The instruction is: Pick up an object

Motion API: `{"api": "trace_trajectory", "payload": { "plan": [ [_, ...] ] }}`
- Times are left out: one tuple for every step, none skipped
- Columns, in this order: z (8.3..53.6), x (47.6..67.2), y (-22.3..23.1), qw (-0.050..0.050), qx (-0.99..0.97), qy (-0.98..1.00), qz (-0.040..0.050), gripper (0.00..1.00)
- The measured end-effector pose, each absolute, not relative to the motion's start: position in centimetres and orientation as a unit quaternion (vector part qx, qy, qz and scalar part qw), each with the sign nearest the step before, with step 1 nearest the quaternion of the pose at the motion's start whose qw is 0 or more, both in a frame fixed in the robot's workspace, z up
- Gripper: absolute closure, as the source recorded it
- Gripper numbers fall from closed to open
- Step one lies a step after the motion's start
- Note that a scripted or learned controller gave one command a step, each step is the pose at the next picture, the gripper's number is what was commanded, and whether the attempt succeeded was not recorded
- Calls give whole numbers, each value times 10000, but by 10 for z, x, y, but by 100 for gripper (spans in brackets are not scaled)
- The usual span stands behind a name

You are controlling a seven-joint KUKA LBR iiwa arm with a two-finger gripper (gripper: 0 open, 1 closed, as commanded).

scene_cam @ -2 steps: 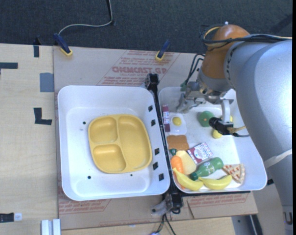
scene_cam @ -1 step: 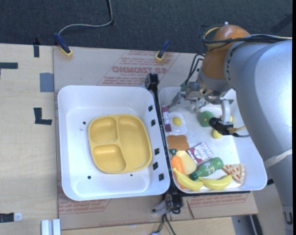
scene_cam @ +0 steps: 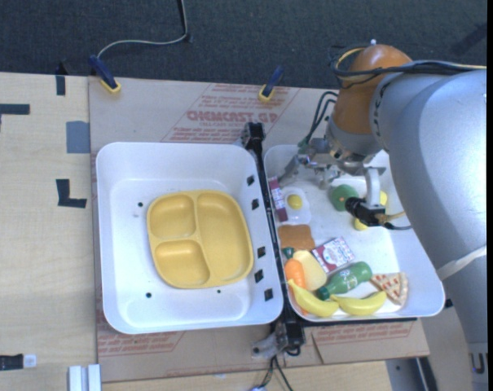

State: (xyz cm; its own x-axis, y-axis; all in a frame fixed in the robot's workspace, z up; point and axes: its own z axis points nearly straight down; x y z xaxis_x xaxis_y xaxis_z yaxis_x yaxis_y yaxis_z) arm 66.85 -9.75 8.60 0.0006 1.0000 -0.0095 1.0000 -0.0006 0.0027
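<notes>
My gripper (scene_cam: pixel 318 166) hangs low over the far end of the right bin (scene_cam: pixel 417 267), under the orange wrist band. Just below it lie a white fried-egg toy (scene_cam: pixel 295 204) and a green round toy (scene_cam: pixel 341 195); nothing shows between the gripper and either of them. Further toward the front lie a brown biscuit (scene_cam: pixel 297 236), a red-and-white packet (scene_cam: pixel 336 253), a green bottle (scene_cam: pixel 345 278), a carrot (scene_cam: pixel 295 271), two bananas (scene_cam: pixel 362 303) and a pizza slice (scene_cam: pixel 391 285). The arm hides the bin's far right corner.
The left bin (scene_cam: pixel 120 218) holds a yellow divided plate (scene_cam: pixel 200 238) in its middle. A black clamp ridge (scene_cam: pixel 259 210) runs between the two bins. Cardboard lies under both bins, with yellow clips at its far edge.
</notes>
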Motion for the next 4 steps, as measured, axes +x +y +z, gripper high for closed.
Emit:
{"api": "trace_trajectory", "payload": {
  "plan": [
    [86,656,-97,38,7072,7070,-16,0],
    [85,669,-98,13,7066,7076,-2,0],
    [85,664,-95,17,7070,7072,-3,0],
    [85,669,-95,8,7067,7076,-6,0]
  ]
}}
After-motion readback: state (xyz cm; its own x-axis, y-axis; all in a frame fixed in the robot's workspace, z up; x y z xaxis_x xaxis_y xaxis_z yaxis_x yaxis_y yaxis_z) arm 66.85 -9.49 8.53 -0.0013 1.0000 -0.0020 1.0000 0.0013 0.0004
